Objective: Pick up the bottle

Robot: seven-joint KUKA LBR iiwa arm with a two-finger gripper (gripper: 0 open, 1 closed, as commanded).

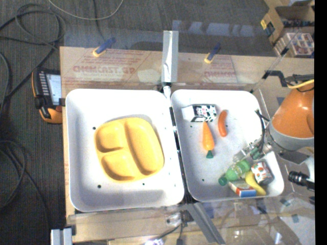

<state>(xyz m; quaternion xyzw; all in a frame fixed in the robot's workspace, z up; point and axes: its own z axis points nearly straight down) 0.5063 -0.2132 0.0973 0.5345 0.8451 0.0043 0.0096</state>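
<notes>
The floor is dark carpet with black cables on it, and on the table sit 2 white bins side by side. The left bin has a yellow tray with 3 parts. The right bin has toys. A carrot and a sausage lie near the middle, just beside each other. The bottle is green and lies on its side in the near right corner, touching a banana. The claw hangs just above the bottle. I cannot tell how wide it is, and I cannot see anything in it.
</notes>
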